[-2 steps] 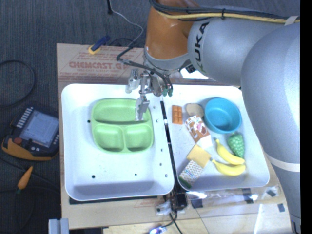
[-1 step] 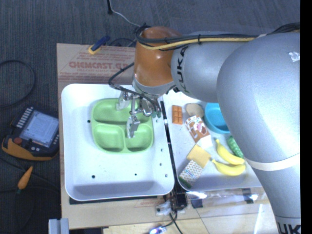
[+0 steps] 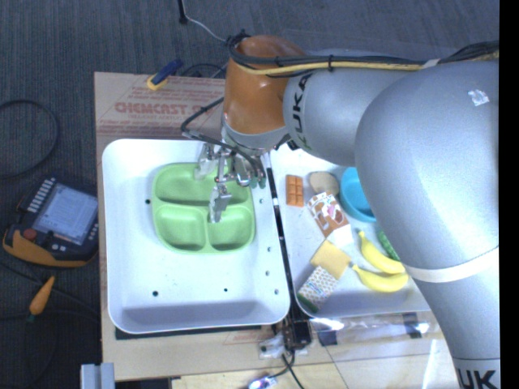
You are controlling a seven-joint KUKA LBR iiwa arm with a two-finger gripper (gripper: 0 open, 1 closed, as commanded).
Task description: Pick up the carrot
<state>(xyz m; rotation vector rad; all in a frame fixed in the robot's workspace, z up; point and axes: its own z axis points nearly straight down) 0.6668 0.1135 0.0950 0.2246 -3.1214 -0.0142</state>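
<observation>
Carrot [image 3: 294, 189], as best I can judge, is the small orange piece lying in the right bin [image 3: 340, 305], just beside the wall it shares with the left bin [image 3: 130, 298]; it is probably light, stiff and a little slick, best gripped across its short width. The pincer [image 3: 219, 194] hangs over the green divided tray [image 3: 182, 217] in the left bin, and I cannot tell how wide it stands. That wall and a brown round thing [image 3: 323, 182] crowd the piece, so room is tight.
</observation>
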